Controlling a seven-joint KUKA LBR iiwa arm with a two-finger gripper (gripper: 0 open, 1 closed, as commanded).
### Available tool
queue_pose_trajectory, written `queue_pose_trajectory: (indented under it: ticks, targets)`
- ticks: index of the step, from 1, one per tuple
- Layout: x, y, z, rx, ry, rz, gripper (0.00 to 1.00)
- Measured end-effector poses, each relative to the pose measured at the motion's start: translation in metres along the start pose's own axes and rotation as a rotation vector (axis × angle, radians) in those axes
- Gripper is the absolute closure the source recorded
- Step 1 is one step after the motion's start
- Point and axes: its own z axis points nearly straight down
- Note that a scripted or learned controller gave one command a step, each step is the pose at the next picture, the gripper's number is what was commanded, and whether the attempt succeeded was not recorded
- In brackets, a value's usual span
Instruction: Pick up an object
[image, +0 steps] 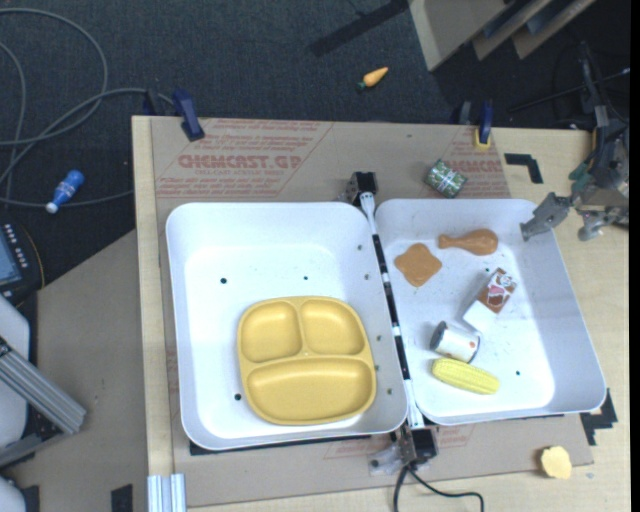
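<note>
The right bin (560, 330) holds several toy foods: a brown drumstick (470, 241), a flat brown slab (417, 264), a small red-and-white carton (496, 292), a white can (457, 342) lying on its side, and a yellow corn cob (466, 376). My gripper (548, 214) hovers at the bin's far right corner, apart from all of them, with the drumstick nearest on its left. Nothing is visibly held. A yellow divided plate (304, 358) lies in the left bin (200, 300).
A small green can (446, 179) sits on the bench behind the right bin. A yellow lump (555, 461) lies on the bench at the front right. Clamps stand along the back edge. A blue bottle (65, 188) and an orange piece (374, 75) lie on the floor.
</note>
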Motion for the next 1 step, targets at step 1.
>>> queue_pose_trajectory:
  ticks: [1]
  targets:
    - [0.0331, 0.0010, 0.0973, 0.010, 0.005, -0.003, 0.00]
